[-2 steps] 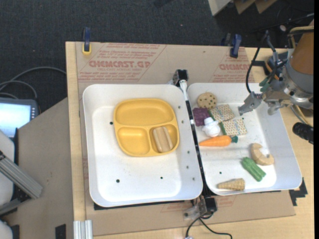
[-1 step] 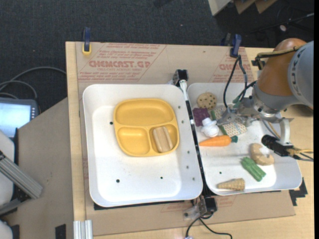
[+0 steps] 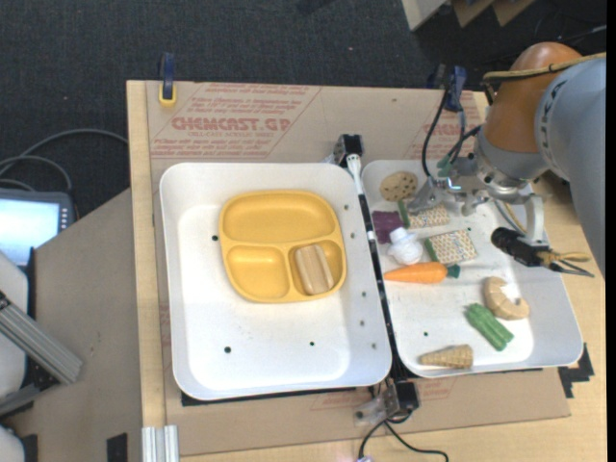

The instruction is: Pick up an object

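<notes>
Two bins (image 3: 192, 354), one yellow tray (image 3: 279, 221)

dark carpet floor (image 3: 144, 27), cardboard-topped bench (image 3: 241, 114)

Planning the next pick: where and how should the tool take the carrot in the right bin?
Grip the carrot across its thick orange middle, coming straight down from above. It lies flat and roughly left-right, so the fingers should close front-to-back. The white object sits close behind its left part, so favour the middle.

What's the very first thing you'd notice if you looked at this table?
The big yellow divided plate in the left bin stands out most, with a tan bread-like piece in its lower right compartment. Next comes the bright orange carrot among toy foods in the right bin, with the robot's hand above them.
</notes>
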`<action>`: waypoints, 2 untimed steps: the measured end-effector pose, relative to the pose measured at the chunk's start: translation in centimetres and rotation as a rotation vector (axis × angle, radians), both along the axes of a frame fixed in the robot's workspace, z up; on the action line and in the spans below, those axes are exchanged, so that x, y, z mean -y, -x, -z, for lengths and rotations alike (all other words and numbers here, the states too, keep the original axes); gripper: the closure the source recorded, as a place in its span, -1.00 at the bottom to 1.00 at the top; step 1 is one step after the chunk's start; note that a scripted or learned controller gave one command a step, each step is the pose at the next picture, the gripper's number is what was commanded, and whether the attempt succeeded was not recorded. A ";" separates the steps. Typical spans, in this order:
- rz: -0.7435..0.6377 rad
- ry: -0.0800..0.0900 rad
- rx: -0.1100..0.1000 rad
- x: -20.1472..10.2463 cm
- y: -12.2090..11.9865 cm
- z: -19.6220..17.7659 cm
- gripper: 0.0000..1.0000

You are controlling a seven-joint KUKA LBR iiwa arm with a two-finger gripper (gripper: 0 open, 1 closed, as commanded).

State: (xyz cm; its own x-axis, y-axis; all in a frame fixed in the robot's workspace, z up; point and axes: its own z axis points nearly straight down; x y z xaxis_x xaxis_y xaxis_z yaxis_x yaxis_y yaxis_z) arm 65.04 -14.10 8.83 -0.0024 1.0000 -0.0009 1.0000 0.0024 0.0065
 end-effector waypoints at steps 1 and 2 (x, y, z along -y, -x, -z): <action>0.007 -0.002 -0.012 3.2 9.1 0.3 -1.00; 0.004 0.000 -0.004 3.1 8.7 -0.7 1.00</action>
State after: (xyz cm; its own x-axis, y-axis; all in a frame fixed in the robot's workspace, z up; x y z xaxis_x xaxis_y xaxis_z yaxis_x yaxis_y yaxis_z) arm 56.38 -17.18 9.49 0.0018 1.0000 -0.0010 1.0000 -0.0018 0.0025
